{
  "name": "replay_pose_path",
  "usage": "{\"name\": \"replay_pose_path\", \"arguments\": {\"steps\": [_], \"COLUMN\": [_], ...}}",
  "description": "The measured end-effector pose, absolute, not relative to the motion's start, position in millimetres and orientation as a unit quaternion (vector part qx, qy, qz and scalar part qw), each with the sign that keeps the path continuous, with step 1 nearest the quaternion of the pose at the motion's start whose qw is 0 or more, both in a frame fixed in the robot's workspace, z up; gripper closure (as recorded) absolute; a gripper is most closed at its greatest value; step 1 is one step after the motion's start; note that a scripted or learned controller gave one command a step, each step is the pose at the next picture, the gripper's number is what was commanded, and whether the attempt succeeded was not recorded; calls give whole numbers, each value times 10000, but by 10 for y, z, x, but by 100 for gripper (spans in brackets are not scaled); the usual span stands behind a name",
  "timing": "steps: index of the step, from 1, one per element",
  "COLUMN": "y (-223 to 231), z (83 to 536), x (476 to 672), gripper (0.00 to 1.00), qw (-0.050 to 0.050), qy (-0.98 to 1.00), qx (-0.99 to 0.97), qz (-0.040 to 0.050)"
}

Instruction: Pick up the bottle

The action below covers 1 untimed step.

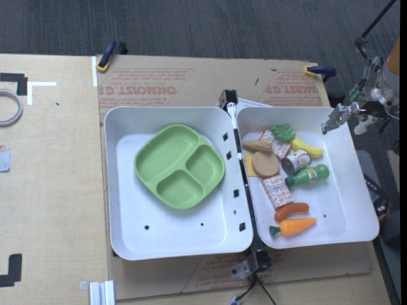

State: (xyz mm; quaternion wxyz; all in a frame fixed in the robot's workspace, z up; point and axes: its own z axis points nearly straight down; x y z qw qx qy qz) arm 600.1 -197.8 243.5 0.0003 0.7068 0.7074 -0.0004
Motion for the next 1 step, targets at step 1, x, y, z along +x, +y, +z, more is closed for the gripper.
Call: {"name": "replay_pose_path", "arguments": {"steps": [1], "y": [-1980], "z": [2533], "x": [6006], "gripper": [100], "qw": [9], "qy": [7084], "qx": [7059], "qz": [-7]}}
